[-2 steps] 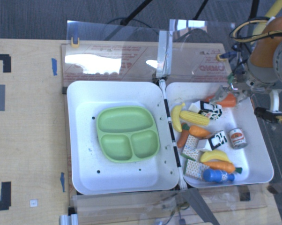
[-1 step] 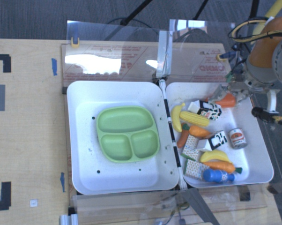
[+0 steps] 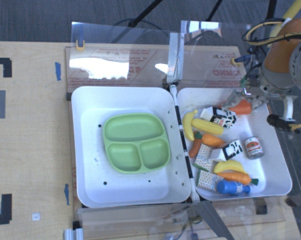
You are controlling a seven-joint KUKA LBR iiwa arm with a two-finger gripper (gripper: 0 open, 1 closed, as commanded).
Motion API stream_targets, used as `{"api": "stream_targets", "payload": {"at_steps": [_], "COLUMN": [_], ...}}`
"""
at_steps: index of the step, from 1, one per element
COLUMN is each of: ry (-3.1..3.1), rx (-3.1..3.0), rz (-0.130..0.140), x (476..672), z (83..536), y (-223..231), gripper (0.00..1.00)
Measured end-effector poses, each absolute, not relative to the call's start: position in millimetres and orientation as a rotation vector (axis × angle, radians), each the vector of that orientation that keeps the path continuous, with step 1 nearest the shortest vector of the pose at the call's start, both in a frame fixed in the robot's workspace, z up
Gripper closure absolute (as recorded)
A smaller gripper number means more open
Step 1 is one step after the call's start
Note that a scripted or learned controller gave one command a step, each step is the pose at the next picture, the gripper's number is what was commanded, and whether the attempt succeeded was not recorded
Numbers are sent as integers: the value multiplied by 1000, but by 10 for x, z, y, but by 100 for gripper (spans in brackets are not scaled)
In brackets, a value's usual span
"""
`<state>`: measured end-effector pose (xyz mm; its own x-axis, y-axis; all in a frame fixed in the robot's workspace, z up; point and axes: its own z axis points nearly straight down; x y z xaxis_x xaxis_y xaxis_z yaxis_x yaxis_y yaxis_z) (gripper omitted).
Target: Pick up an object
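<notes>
The right bin [image 3: 273, 171] holds several toy foods: a banana [image 3: 189, 125], a corn cob [image 3: 207, 127], a black-and-white patterned piece [image 3: 223, 117], a small can [image 3: 253, 147], a blue bottle [image 3: 230, 187] and a carrot [image 3: 235, 176]. My gripper [image 3: 250, 97] hangs over the bin's far right corner, below the orange wrist band. An orange piece [image 3: 242, 107] lies directly under it, touching or nearly touching it. The wrist hides how the gripper meets this piece.
A green divided plate [image 3: 136, 142] lies in the left bin [image 3: 85, 134]. Clear plastic walls [image 3: 175, 59] stand behind both bins. Yellow and black cables [image 3: 263, 31] loop beside the arm at the upper right. The divider between the bins runs down the middle.
</notes>
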<state>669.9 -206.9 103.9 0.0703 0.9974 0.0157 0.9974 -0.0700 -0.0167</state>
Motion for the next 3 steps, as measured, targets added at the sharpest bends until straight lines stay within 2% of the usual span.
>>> {"api": "stream_targets", "payload": {"at_steps": [3], "ry": [-1966], "rx": [-2436], "rz": [-26], "x": [6752], "z": [998], "y": [-2028], "gripper": [0]}}
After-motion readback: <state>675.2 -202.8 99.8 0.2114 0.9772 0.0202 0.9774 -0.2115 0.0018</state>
